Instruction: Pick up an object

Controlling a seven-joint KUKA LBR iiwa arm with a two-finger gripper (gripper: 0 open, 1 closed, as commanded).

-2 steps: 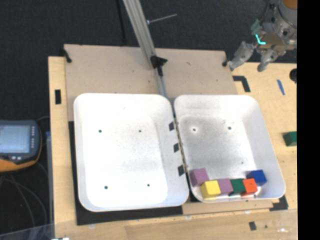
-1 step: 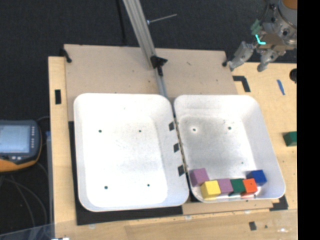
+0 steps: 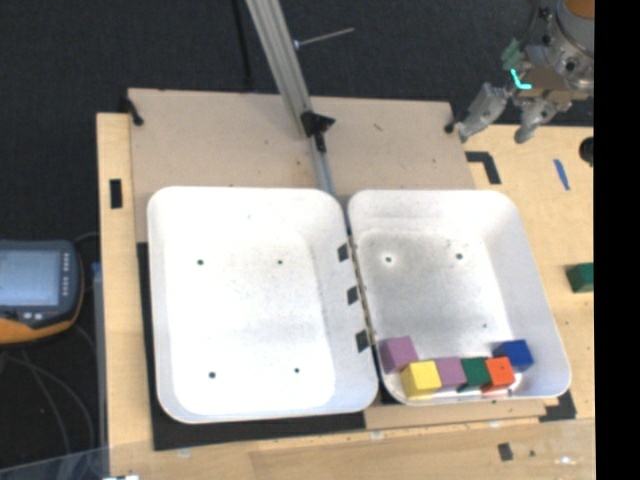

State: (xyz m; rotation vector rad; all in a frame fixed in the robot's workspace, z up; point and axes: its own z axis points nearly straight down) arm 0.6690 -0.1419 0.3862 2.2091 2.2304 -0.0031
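Several small blocks lie along the near edge of the right bin [image 3: 520, 230]: a purple block [image 3: 399, 351], a yellow block [image 3: 422, 377], a second purple block [image 3: 451, 372], a green block [image 3: 473, 370], an orange block [image 3: 499, 373] and a blue block [image 3: 514, 352]. My gripper [image 3: 503, 116] hangs high at the upper right, beyond the far edge of the right bin. Its two fingers are spread apart with nothing between them.
The left bin [image 3: 170, 268] sits beside the right one. A slanted metal rail [image 3: 285, 63] runs from the top down to the gap between the bins. A small green object [image 3: 581, 276] lies on the bench right of the right bin. A grey device [image 3: 38, 280] sits at far left.
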